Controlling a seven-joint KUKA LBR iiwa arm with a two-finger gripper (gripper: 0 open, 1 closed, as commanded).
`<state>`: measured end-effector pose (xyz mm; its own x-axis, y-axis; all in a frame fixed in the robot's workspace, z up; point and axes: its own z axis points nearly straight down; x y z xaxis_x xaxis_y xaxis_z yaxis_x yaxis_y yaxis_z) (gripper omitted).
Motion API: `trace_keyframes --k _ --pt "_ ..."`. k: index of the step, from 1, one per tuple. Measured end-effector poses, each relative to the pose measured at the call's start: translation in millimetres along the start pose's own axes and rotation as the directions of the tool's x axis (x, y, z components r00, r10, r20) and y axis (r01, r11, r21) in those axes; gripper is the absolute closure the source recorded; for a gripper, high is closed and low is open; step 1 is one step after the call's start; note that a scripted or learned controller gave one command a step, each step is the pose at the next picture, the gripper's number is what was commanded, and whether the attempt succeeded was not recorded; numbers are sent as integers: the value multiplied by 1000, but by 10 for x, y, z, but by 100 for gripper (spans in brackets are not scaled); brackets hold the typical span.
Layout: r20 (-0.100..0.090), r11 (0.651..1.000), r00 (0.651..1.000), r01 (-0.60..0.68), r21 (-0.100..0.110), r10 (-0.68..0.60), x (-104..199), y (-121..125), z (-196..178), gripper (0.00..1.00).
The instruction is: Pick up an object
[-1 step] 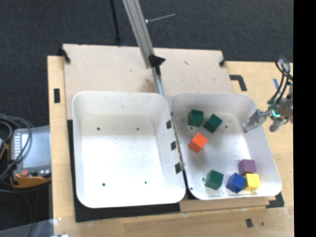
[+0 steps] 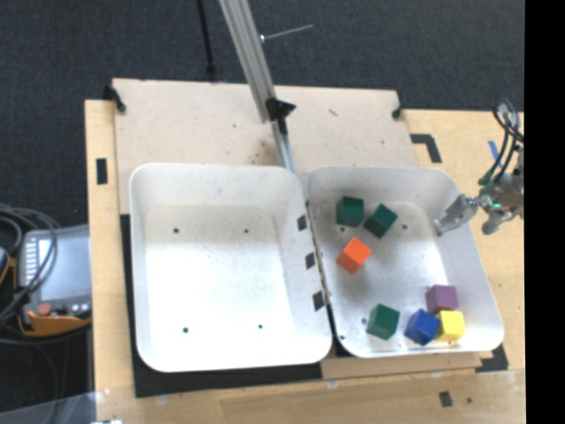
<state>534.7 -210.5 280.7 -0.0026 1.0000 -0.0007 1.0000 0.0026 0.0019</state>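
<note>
White right bin (image 2: 459, 237) on worktop (image 2: 194, 122) contains all blocks: two green cubes (image 2: 350, 210) at rear, orange cube (image 2: 355, 254) at centre, third green cube (image 2: 383, 321), blue cube (image 2: 423, 326), yellow cube (image 2: 452, 324), purple cube (image 2: 441, 297) at front; hand (image 2: 455, 212) at bin's right rim, apart from blocks; hand state cannot be determined; left bin (image 2: 141, 237) adjacent.

Two white bins are seen, the left bin (image 2: 221, 263) and the right bin (image 2: 402, 263), both speckled with dark marks. In the right bin, three dark green cubes (image 2: 350, 210) (image 2: 381, 220) (image 2: 383, 321), an orange cube (image 2: 355, 254), a purple cube (image 2: 441, 297), a blue cube (image 2: 423, 326) and a yellow cube (image 2: 452, 324) are shown. The bench (image 2: 177, 122) is pale tan, the floor (image 2: 88, 25) dark grey. The tool (image 2: 455, 212) appears metallic grey.
</note>
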Motion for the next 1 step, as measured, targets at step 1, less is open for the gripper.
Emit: trace_keyframes --k 1 --pt "0 1000 1000 -3 5 3 -15 -14 420 0"
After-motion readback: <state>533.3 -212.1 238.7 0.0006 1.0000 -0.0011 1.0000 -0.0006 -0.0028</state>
